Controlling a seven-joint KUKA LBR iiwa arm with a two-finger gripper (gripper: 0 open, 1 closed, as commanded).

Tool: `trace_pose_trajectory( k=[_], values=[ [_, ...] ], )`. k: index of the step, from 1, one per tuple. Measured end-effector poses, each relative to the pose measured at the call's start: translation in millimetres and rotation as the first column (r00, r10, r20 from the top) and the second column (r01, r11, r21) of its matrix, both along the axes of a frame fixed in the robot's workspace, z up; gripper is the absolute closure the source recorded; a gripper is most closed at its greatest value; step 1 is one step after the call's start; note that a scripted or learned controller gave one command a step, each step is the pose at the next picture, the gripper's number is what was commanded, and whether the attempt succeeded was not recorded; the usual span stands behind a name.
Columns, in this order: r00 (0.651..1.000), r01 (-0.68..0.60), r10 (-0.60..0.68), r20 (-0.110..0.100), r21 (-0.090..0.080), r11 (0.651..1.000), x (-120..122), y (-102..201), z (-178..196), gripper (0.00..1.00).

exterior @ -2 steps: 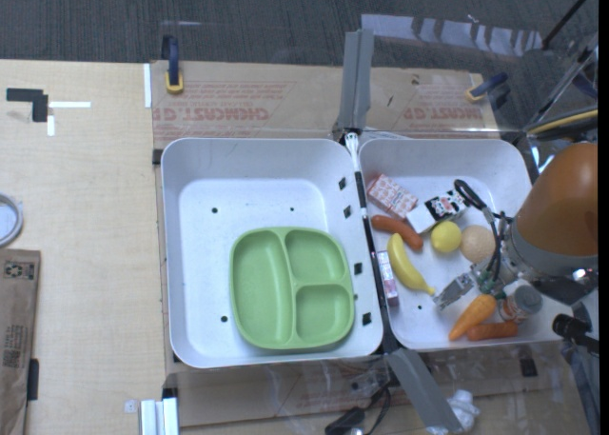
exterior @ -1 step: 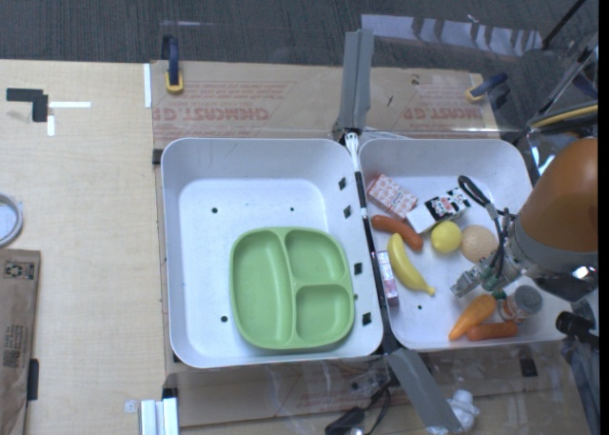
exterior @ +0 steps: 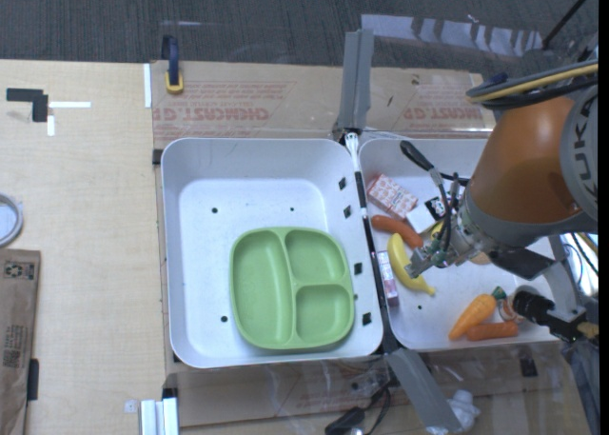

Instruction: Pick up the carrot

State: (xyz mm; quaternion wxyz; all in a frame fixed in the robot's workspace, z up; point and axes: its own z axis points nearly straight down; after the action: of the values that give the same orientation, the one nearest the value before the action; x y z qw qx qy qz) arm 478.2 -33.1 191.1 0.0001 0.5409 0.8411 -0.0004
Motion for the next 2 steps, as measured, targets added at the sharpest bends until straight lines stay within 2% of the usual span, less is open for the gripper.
trace_pose_trajectory(
  k=[1,2],
  values=[
    [0.98,0.197,-0.197,-0.002,-0.001,0.98,51.4,12.5,-0.9,1.0],
    [0.865,0.501,-0.501,-0.002,-0.003,0.865,61.9,55.0,-0.8,1.0]
  ],
)
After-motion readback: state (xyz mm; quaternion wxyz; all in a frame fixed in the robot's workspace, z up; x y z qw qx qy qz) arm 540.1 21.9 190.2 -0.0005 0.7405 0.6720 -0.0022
